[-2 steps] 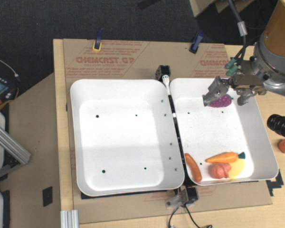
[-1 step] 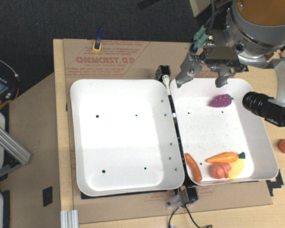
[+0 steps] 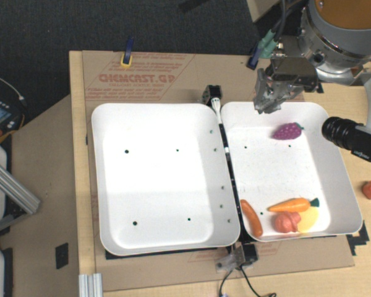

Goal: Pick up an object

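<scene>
Resting near gripper (image 3: 269, 104), purple grape bunch (image 3: 287, 131)

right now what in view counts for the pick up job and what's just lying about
For the job:
pincer, above the right bin's far edge
purple grapes
carrot
sausage
pink lump
yellow piece
right bin

Lying about:
left bin
blue and yellow clamp
cardboard sheet

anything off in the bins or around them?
One thing: a small orange-red object sits on the bench outside the right bin, past its right rim. The grapes, carrot, sausage and pink and yellow pieces all lie inside. No spills or visible damage.
</scene>
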`<action>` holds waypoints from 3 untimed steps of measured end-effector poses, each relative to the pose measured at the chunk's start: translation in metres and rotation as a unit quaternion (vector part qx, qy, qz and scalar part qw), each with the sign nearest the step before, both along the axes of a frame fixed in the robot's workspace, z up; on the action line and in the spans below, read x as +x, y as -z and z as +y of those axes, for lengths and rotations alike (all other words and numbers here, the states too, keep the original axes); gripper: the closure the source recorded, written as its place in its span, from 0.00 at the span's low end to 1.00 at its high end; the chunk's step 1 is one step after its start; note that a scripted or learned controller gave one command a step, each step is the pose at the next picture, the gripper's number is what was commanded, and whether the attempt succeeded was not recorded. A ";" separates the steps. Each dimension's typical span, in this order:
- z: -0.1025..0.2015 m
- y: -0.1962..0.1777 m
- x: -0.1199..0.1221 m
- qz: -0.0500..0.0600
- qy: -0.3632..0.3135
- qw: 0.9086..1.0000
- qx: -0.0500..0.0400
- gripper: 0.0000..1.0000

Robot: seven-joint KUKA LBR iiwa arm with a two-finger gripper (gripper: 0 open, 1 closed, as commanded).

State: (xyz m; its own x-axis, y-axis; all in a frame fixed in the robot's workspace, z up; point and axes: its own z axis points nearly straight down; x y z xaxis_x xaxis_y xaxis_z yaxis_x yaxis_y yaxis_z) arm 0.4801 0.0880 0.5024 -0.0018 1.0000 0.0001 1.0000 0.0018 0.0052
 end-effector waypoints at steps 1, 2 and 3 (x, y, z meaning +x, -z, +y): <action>0.048 0.082 -0.002 0.008 -0.002 1.000 -0.001 1.00; 0.046 0.066 0.000 0.001 0.000 1.000 0.000 1.00; 0.046 0.056 0.000 0.000 -0.001 1.000 0.001 1.00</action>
State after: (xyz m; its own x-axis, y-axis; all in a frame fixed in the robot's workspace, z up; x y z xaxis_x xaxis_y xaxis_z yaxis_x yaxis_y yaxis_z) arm 0.4803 0.1344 0.4460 -0.0032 1.0000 0.0013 1.0000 0.0032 0.0048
